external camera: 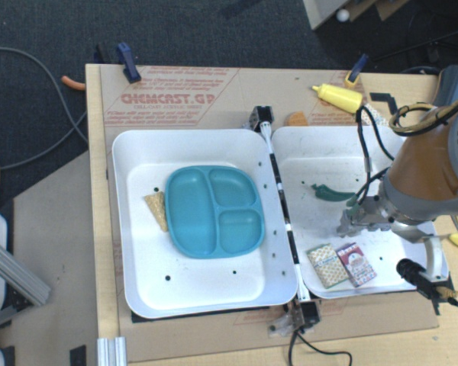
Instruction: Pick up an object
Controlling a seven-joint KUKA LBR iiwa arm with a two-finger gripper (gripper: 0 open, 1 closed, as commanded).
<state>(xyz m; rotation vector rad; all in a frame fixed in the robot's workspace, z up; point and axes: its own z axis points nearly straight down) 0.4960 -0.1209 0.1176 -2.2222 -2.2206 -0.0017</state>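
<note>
Approach step: pincer [353, 223], grip state impossible to tell, low in right bin [320, 147] beside green object [332, 193], two small packets [342, 264] near its front edge; next, descent onto one item and closure.

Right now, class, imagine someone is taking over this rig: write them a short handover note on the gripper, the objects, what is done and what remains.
Gripper: low in the right bin, nothing seen in its grasp.
Right bin: dark green object just left of the gripper; two small patterned packets near the front edge.
Left bin: teal divided plate with a tan piece tucked at its left edge.
Done: no pick visible.
Left: grasp and lift one object.
</note>
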